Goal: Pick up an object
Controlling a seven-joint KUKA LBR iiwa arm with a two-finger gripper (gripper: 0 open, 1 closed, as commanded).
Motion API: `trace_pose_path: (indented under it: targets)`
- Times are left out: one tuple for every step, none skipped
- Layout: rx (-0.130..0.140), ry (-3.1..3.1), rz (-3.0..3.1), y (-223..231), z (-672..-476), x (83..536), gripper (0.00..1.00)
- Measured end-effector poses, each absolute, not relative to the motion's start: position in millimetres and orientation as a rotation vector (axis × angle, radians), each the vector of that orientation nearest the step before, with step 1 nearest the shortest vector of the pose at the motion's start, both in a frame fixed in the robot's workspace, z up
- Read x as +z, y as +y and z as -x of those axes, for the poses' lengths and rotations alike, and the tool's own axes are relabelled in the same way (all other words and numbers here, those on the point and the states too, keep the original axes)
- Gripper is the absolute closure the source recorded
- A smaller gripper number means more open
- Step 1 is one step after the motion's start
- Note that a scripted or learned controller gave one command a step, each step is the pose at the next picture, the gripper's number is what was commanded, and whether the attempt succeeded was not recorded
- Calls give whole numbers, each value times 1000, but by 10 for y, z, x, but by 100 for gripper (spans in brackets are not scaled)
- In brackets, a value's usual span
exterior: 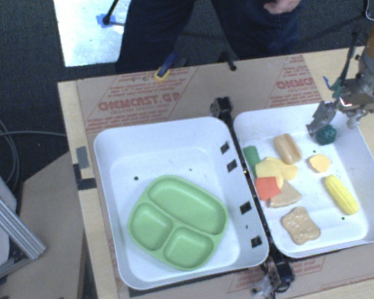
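One end effector [334,115] hangs over the right bin's [373,172] far right corner, its fingers spread open, with a dark teal toy [325,135] just below them and not gripped. Nearby lie a corn cob [341,194], a bread slice [300,225] and a hot dog bun [287,148]; the left bin [116,191] holds a green divided plate [177,221].

White bins [163,135] — a pale green tray [177,221], yellow corn [340,195], a red block [267,187].
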State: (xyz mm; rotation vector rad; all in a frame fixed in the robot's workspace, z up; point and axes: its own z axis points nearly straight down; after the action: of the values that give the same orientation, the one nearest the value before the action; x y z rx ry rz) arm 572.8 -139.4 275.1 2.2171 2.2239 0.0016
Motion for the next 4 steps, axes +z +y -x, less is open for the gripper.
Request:
trace_pose_path:
  targets:
    - [3, 2232, -2212, -971, -6295, 2117, 0]
    - [-8, 2230, -2228, -833, -5610, 1299, 0]
    - [5, 2231, -2216, -282, -4852, 1866, 0]
    - [20, 2225, -2203, 44, -5123, 3024, 0]
